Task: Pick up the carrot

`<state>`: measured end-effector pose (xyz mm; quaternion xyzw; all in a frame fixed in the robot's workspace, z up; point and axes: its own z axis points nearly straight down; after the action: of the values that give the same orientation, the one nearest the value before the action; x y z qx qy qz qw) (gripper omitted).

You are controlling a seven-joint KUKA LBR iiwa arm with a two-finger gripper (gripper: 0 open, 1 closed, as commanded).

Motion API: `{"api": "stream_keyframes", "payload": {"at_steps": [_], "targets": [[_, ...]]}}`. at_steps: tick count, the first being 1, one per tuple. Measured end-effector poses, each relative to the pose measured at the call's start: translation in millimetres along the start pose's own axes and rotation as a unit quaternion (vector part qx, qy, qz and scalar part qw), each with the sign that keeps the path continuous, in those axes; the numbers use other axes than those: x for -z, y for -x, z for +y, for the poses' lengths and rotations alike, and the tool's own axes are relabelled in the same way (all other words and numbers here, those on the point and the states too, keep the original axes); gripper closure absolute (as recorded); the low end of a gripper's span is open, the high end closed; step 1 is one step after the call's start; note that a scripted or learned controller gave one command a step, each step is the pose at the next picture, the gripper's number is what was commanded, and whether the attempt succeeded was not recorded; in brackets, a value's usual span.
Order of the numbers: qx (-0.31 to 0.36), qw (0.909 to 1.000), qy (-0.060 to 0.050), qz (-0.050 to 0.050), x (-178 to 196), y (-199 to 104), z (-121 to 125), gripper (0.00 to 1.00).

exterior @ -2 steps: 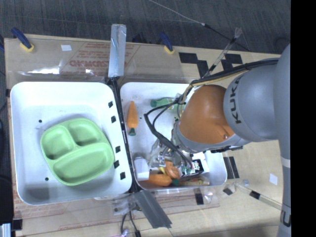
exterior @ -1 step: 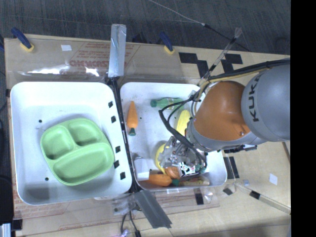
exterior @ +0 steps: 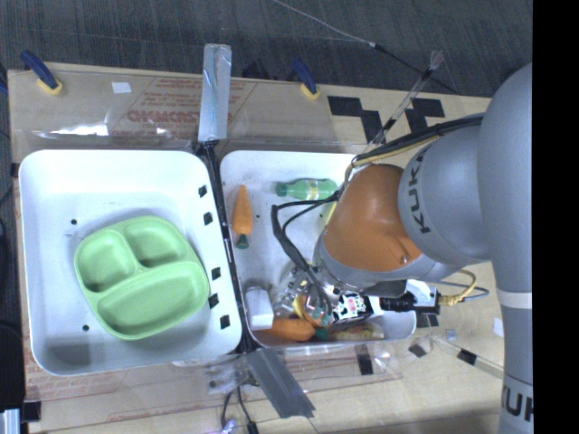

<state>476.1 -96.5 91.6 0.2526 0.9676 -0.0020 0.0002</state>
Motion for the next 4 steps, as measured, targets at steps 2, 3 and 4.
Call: {"api": "stream_keyframes", "payload": {"at_steps": [2, 3, 4], "targets": [[0.008, 1.0000, 0.000, -0.001, 19.8, 1.3, 2.1, 1.00], [-0.269, 0.9632, 0.002, 0.001, 100.6, -13.2, 25.9, 1.00], [-0.269, 0.9632, 0.002, 0.002, 100.2, -13.3, 25.7, 0.00]]}}
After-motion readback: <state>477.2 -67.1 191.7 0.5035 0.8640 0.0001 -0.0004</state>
